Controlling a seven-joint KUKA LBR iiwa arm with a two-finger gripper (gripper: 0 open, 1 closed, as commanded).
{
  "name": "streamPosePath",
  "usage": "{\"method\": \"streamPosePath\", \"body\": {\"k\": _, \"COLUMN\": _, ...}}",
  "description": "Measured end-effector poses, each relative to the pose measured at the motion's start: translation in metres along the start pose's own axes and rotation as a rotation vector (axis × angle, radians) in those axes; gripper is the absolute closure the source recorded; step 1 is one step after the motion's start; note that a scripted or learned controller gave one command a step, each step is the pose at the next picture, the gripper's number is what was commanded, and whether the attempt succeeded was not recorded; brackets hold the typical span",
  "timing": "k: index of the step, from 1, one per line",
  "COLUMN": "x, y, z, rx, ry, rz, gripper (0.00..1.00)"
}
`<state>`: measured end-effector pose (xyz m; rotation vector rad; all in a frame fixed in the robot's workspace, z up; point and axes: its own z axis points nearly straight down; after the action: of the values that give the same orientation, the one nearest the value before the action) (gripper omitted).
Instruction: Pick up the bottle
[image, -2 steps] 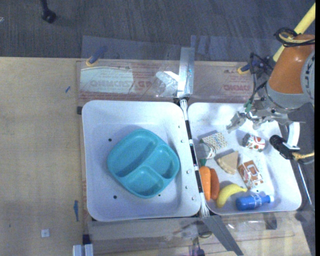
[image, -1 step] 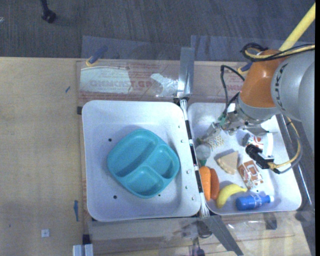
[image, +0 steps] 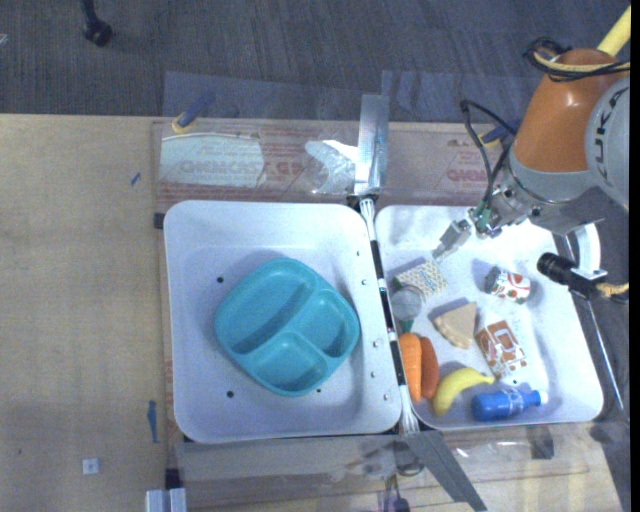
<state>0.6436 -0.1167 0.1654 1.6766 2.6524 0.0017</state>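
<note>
Lying on its side in the right bin (image: 590, 395), at its near edge, the one bottle (image: 505, 401) is blue with a white cap and touches the single banana (image: 457, 385). Beside the banana sit one carrot (image: 418, 362) and one patterned carton (image: 500, 345); one teal tray (image: 287, 327) fills the left bin (image: 190, 240). The tool (image: 452, 238) hovers at the right bin's far side, too small to tell how far open, with nothing visibly held
</note>
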Motion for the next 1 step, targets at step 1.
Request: {"method": "streamPosePath", "body": {"k": 1, "x": 0.0172, "y": -0.0166, "z": 0.0687, "rx": -0.014, "ry": -0.007, "rz": -0.126, "gripper": 0.0}}
